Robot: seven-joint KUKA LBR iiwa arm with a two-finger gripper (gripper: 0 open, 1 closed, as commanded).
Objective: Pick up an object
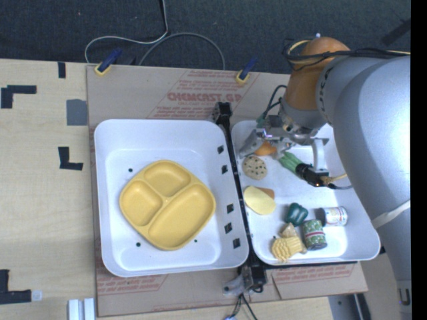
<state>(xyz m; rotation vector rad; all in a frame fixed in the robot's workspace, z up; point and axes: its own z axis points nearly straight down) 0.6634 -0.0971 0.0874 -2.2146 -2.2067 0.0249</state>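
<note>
Grey arm (363, 105) reaching in from 3 o'clock. Left bin (110, 152) holding yellow divided plate (167, 204). Right bin (360, 242) holding toy food: cookie (254, 167) lying at 7 o'clock below gripper (267, 139); jaw state indiscernible.

Right bin (363, 242) is crowded: cookie (254, 167), yellow wedge (259, 200), corn (287, 247), can (332, 216) packed close; open floor between wedge and can. Left bin's (107, 179) plate (167, 204) leaves wide margins.

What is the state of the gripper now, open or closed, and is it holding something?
Gripper: low over the right bin, near the cookie; open or closed cannot be told.
</note>
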